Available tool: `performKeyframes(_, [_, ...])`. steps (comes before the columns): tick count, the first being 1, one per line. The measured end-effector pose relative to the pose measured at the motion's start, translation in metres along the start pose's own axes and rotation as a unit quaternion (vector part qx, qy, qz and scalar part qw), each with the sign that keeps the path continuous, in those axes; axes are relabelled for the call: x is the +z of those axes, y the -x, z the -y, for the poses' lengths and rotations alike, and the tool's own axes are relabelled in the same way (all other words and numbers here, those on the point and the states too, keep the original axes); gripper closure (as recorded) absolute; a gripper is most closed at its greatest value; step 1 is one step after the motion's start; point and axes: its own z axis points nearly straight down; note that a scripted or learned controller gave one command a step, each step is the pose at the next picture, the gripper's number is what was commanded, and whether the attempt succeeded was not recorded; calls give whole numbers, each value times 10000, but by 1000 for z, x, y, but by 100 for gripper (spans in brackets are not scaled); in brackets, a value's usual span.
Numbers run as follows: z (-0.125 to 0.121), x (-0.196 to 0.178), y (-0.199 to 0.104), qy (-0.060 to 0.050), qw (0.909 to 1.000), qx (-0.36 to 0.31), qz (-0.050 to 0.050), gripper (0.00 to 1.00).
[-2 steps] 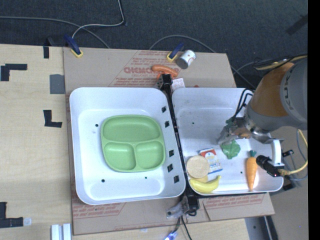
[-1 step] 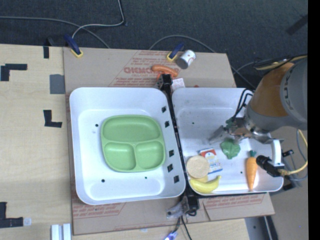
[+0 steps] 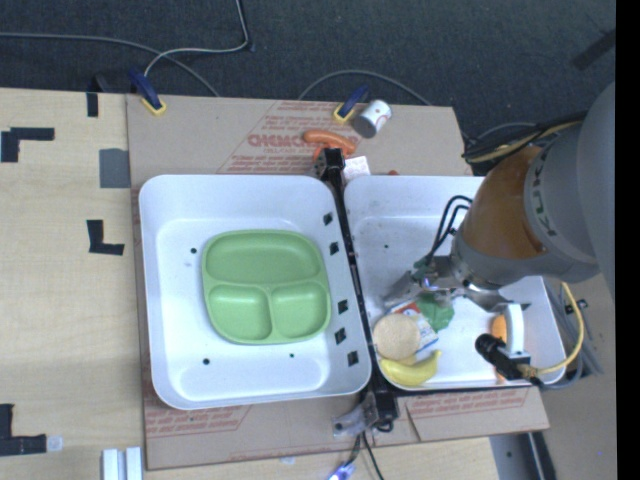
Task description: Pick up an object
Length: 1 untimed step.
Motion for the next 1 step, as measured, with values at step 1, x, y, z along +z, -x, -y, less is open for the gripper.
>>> performKeyframes(1, [2,1,2,21,10000,-6,2,0])
